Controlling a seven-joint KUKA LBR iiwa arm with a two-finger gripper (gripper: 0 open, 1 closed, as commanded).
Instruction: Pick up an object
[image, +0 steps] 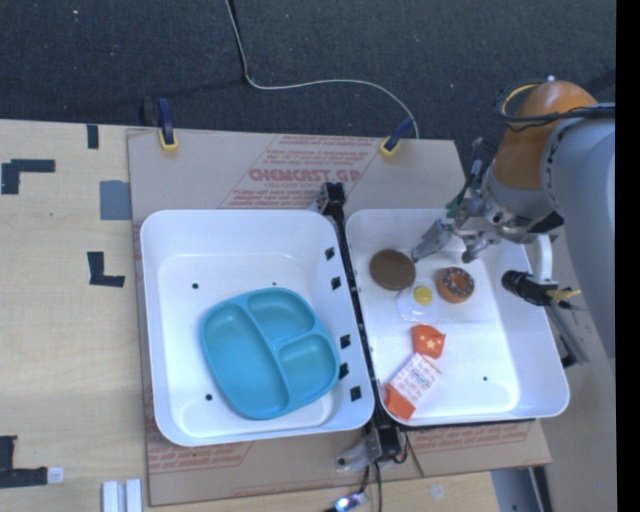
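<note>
Now my gripper (452, 243) hangs spread and empty just above the donut (456, 285), with the brown disc (392, 269) to its left.

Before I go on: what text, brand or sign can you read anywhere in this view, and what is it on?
"CHEMCAST GP", red print on the cardboard sheet under the bins; smaller repeats are too blurred to read.
Red and white packet in the right bin: printing too small to read.
Orange packet: pale mark, unreadable.
</note>
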